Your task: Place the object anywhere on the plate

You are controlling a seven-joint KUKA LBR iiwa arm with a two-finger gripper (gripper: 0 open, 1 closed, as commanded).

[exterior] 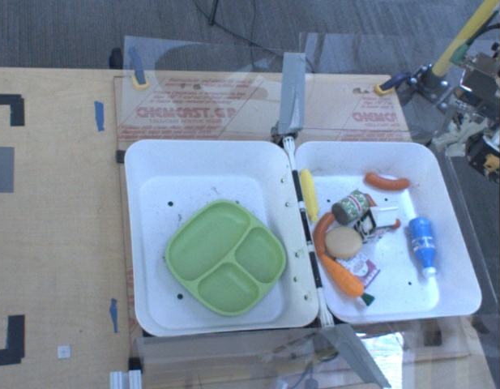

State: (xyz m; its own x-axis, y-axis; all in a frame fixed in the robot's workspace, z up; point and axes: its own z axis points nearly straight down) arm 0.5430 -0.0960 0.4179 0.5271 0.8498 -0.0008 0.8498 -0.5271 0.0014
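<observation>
Nothing is on the green plate [225, 258] in the left bin [144, 168] yet; the objects, a carrot [344, 275], blue bottle [420, 243] and sausage [386, 181] among them, all lie in the right bin [452, 217]; picking and placing remain; whether the arm's fingers are wide or narrow I cannot tell.

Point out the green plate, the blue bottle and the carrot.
green plate [187, 254]: camera view, bare floor of its left compartment.
blue bottle [420, 240]: camera view, middle of its body.
carrot [342, 275]: camera view, middle of its orange body.
</observation>
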